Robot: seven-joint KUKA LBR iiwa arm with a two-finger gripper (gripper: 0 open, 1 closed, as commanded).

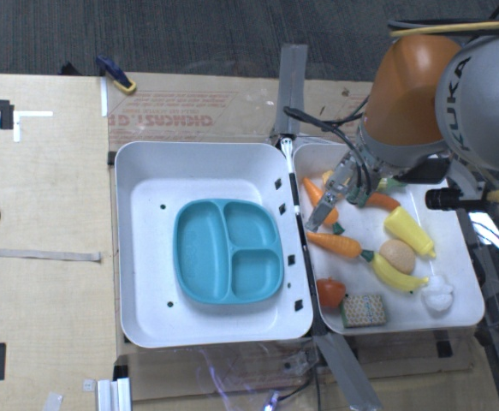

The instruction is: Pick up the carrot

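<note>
- The arm comes in from the upper right of the frame, its orange band and grey wrist hanging over the right bin [467, 315], so it looks set to work in the crowded bin rather than the left bin [138, 229], which carries just the teal divided plate [229, 251].
- The gripper [324, 211] slants down and to the left, its tip low near the right bin's left wall, just above the carrot [335, 245].
- From where I stand I cannot tell whether the pincer is released or clenched; the tip reads as one dark sliver, and nothing sits visibly in it.
- The carrot lies flat on the bin floor, left of centre. Its long axis runs nearly across the frame, dipping a little to the right; the thin tip points left toward the wall, the thick end with its green stub points right, almost touching the yellow banana-like piece [396, 272].
- A second orange piece [316, 193] lies just above the tip, running on a steeper diagonal, so it could be grabbed by mistake, I'd judge.
- A tomato [331, 293] and a speckled sponge block [363, 310] sit lower in that bin, apart from the carrot.
</note>
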